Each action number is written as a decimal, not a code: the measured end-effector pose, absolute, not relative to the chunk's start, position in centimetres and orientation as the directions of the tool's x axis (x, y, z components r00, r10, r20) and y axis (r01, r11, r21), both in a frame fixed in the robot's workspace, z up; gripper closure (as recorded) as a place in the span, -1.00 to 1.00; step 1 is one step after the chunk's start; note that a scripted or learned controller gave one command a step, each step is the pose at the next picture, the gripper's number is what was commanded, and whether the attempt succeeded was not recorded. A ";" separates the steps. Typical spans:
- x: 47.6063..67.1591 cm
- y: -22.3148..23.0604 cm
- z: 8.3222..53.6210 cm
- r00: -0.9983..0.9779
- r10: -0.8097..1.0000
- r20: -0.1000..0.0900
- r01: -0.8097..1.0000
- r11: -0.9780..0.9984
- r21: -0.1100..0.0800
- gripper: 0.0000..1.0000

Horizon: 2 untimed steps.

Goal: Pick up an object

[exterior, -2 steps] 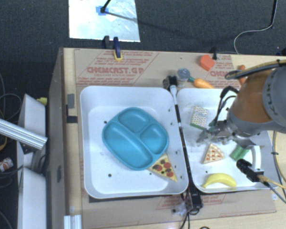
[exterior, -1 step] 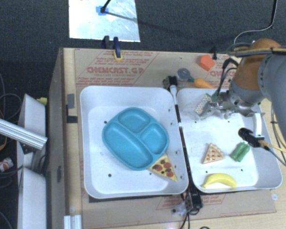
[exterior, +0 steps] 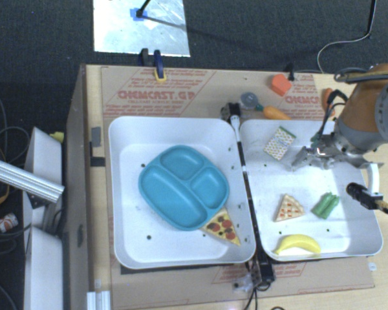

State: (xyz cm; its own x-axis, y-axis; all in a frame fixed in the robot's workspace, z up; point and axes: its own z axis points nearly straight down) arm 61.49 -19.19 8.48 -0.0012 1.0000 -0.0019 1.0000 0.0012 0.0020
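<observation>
My gripper (exterior: 308, 156): fingers spread, pinching nothing, over right white bin (exterior: 362, 237).
Green pepper piece (exterior: 324, 205): at five o'clock.
Pale speckled square cracker (exterior: 279, 143): at ten o'clock.

Arm (exterior: 375, 108) cut off at right edge; pizza slice (exterior: 222, 227) partly under plate (exterior: 183, 186).

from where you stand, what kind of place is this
Most likely a robotics lab test bench for grasping trials: two shallow white plastic bins side by side, toy food such as a yellow plastic banana, and a grey robot arm with an orange band.
</observation>
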 end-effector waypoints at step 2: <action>53.8 -20.6 18.8 -0.001 1.000 -0.001 1.000 0.001 0.001 -1.00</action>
State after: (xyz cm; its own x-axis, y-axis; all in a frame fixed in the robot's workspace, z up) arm 53.77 -20.64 18.76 -0.0009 1.0000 -0.0005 1.0000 0.0009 0.0012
